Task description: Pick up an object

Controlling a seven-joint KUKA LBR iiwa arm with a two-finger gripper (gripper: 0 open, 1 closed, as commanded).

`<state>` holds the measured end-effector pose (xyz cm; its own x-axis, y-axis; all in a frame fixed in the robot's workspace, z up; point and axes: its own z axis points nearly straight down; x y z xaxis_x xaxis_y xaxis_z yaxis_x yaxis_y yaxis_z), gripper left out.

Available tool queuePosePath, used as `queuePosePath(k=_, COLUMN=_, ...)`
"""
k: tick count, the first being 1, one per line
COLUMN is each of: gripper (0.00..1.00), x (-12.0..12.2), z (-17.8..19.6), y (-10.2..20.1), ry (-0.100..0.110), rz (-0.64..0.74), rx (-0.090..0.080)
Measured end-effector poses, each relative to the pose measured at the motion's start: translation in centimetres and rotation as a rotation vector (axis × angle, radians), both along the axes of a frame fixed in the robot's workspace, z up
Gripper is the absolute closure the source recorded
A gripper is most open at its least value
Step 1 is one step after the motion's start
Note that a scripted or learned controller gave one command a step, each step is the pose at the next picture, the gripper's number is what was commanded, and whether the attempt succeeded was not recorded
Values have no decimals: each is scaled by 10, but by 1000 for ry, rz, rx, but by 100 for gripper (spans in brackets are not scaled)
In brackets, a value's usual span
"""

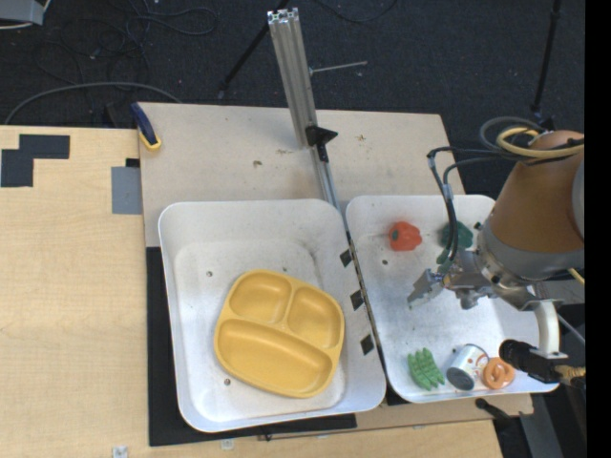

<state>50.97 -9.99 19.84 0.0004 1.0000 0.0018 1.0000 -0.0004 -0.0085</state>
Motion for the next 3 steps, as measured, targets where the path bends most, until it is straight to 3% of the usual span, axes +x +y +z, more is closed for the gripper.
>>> queuePosePath(k=2, gripper=0, x=-4, z=-108, y=-1, ry=-7, rz=0, rx=1)
queuePosePath(k=3, gripper=100, x=-2, z=-95, y=-2, ry=-15, rz=-4, rx=1)
